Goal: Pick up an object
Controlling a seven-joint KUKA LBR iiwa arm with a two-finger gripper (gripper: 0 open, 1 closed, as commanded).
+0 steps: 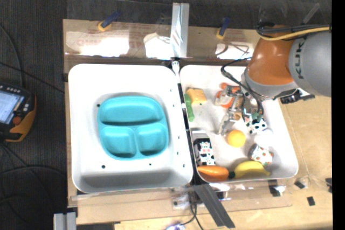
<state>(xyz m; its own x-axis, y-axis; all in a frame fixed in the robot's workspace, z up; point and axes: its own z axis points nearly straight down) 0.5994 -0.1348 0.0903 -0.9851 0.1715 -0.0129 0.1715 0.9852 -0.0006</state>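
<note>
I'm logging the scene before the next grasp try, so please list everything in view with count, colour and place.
Bins: two, white, side by side on the bench.
Divided tray: one, turquoise, in the left bin.
Orange ball: one, orange-yellow, middle of the right bin, just below the gripper.
Banana: one, yellow, right bin's near edge.
Carrot: one, orange, right bin's near left corner.
Corn: one, yellow and green, right bin's upper left.
Spotted toys: several, black and white, right bin.
Handheld pendant: one, black and orange, floor at far left.
Clamps: two, blue and yellow, back board.
Arm: one, grey with orange band, over the right bin.
Gripper: one, metallic, over the right bin.
</note>
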